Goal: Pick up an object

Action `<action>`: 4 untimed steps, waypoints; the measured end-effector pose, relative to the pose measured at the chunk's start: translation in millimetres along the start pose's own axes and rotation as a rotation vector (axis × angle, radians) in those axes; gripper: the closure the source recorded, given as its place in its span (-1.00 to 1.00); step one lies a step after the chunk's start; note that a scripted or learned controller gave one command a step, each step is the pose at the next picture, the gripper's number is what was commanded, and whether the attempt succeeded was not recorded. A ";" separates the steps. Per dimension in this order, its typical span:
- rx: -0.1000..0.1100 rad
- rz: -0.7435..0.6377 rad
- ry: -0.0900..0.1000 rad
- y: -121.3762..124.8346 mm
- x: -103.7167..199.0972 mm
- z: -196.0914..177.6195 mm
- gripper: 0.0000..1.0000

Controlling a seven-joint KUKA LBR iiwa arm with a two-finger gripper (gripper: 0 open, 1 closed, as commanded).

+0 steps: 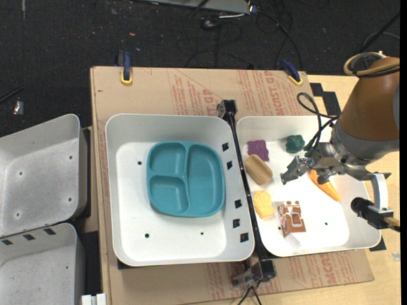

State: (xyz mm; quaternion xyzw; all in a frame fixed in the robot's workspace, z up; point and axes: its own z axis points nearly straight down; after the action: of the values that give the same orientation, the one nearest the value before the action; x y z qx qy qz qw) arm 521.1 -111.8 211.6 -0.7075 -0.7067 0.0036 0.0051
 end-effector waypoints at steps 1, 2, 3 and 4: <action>-0.011 -0.002 -0.002 2.5 0.1 -5.5 -1.00; -0.006 0.001 -0.001 3.3 -1.8 58.6 -1.00; -0.019 0.002 -0.004 6.6 -1.5 118.9 -1.00; -0.012 0.000 -0.002 6.9 -1.2 119.2 -1.00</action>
State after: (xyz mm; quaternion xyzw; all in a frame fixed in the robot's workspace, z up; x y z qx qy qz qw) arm 526.5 -112.8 92.4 -0.7076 -0.7066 -0.0002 0.0001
